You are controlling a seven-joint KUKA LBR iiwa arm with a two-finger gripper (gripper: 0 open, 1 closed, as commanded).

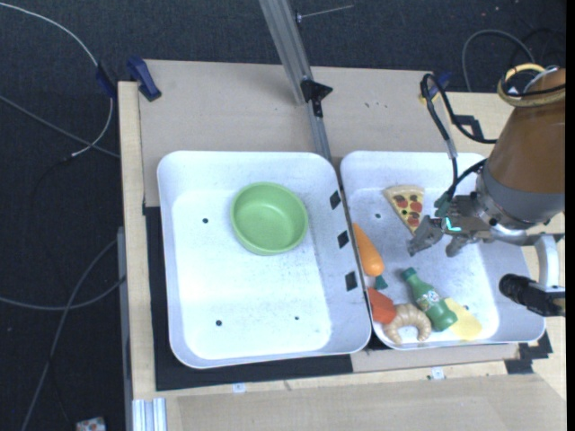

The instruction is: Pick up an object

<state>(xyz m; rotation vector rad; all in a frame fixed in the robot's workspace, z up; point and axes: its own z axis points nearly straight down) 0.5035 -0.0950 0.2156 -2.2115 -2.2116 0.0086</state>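
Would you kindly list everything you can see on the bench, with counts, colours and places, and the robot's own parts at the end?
Shallow white plastic bins: two, white, side by side on the bench.
Round green plastic bowl: one, green, left bin, upper middle.
Toy pizza slice: one, yellow with red spots, right bin, top.
Toy carrot: one, orange, right bin, left edge.
Green toy bottle: one, green, right bin, lower middle.
Toy croissant: one, tan, right bin, bottom.
Red toy piece: one, red, beside the croissant.
Yellow toy piece: one, yellow, bottom right corner.
Arm: one, grey and orange, from the right.
Hand: one, dark, above the right bin.
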